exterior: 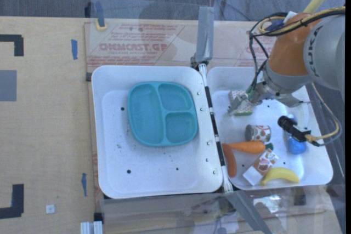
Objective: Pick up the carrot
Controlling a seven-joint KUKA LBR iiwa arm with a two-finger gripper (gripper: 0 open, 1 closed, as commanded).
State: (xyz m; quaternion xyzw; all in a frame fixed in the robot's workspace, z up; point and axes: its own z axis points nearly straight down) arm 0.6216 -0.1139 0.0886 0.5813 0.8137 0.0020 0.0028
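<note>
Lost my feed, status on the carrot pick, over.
Gripper low in right white bin, far end, nothing seen held. Long orange carrot lying free at near end. Small printed can touching it, red sausage alongside.

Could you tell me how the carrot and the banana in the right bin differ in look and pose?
The carrot is orange and straight, tapering with a green tip; the banana is yellow and curved. The carrot lies mid-bin, beside a small can; the banana lies nearer the front edge of the right bin. Both lie flat, running roughly left to right.
</note>
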